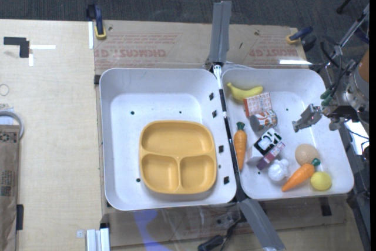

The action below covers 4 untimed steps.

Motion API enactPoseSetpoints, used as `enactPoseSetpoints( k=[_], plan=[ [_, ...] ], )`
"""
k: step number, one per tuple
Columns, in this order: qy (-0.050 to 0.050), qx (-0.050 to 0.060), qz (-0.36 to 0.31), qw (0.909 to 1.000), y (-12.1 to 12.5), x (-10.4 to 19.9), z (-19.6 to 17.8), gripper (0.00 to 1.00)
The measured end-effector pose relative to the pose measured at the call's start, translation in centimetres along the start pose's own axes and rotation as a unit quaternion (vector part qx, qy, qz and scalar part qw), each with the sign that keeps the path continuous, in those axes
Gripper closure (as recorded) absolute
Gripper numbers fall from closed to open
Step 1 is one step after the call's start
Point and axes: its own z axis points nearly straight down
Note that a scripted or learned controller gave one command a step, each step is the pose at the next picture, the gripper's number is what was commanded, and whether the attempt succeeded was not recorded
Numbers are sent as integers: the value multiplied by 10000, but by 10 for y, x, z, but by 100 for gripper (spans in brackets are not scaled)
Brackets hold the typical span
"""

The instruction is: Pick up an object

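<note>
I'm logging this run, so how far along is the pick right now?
Nothing looks picked yet. The banana, both carrots, the egg and the lemon all lie in the right bin. The hand hangs over that bin's right side with nothing visibly in it. Grasping and lifting are left.

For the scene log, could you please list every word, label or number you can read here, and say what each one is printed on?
"CHEMCO?" is my best reading, in red print seen upside down, on the cardboard behind the left bin; it repeats behind the right bin, and the last characters are unclear.
Red-and-white carton: print too small to read.
Black-and-white pack: markings blurred.
Brown bag at the left edge: print too blurred.
</note>
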Motion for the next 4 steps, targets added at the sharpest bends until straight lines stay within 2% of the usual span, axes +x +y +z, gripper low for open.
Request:
enactPoseSetpoints(
  k=[1,2,3,4],
  plan=[
    [5,9,-853,9964,48,53,69,0],
    [5,11,-364,9993,72,32,164,0],
    [0,-1,-246,9997,143,34,182,0],
    [-3,2,-244,9997,143,33,173,100]
  ],
)
